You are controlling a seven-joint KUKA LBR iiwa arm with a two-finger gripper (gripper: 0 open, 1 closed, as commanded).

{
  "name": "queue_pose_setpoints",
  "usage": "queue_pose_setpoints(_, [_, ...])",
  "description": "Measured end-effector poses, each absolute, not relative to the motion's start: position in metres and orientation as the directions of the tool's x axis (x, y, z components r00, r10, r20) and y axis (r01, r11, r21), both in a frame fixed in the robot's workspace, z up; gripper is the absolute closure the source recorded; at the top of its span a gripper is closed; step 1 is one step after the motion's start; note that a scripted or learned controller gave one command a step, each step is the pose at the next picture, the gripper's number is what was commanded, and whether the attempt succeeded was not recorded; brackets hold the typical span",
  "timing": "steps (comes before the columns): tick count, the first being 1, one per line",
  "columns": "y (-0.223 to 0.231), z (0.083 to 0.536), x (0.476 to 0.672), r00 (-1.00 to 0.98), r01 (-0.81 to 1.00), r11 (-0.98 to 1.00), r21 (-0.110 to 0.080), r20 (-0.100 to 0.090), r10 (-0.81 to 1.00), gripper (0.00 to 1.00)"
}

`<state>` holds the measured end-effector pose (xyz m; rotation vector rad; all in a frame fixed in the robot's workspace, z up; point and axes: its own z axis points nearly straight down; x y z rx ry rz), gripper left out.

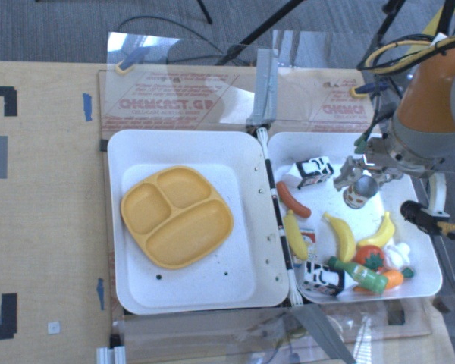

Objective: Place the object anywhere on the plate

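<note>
A yellow divided plate point(177, 216) lies in the left bin point(136, 146). The right bin point(425, 283) holds toy food: a red sausage point(293, 200), a corn cob point(294, 236), two bananas point(341, 236), a green bottle-like piece point(362, 274), a tomato point(369, 255) and two black-and-white toys point(314, 170). My gripper point(358, 188) hangs over the upper middle of the right bin, right of the upper black-and-white toy. A round beige thing shows at its tip. I cannot tell whether the thing is gripped.
A raised divider point(271, 196) separates the two bins. Clear plastic sheets point(182, 97) stand behind them. The wooden bench point(38, 226) stretches to the left. Cables and tripod legs lie behind the bins.
</note>
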<state>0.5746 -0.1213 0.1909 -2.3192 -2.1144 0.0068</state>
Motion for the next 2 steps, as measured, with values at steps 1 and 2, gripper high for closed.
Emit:
queue_pose_setpoints(1, [-0.059, 0.239, 0.614, -0.210, 0.978, 0.210, 0.000, -0.001, 0.978, 1.00])
queue_pose_setpoints(2, [0.035, 0.252, 0.639, -0.456, 0.890, 0.456, 0.000, -0.001, 0.890, 1.00])
